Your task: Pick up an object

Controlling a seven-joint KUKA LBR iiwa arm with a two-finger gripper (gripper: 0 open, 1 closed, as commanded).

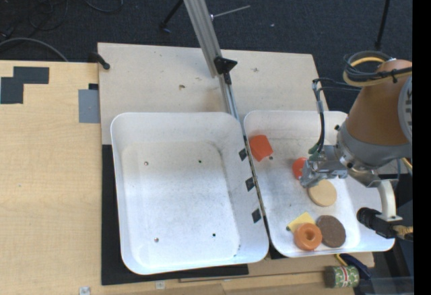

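Nearest the camera, in the right bin (283,246), three pieces lay bunched against the front rim: an orange ring (308,238) with a hole through it like a doughnut, a flat brown disc (331,231) with a dull, grainy face touching it on the right, and a yellow wedge (301,221) tucked just behind the ring. They looked like loose toy foods, left wherever they had come to rest.

Just beyond them lay a pale tan disc (322,194), smooth and biscuit-like. The gripper (312,176) stood right over its far edge, lowered to the bin floor — probably set there for a grasp. Whether its fingers were spread or closed, I could not tell; the metal parts blurred together. A small red piece (298,167) sat touching the gripper's left side, so either it or the tan disc could have been the target; neither was clearly held.

Farther back, an orange block (260,147) sat alone near the divider, squarish and matte. The left bin (124,152) was glossy white plastic with rounded corners — only small dark specks marked it.
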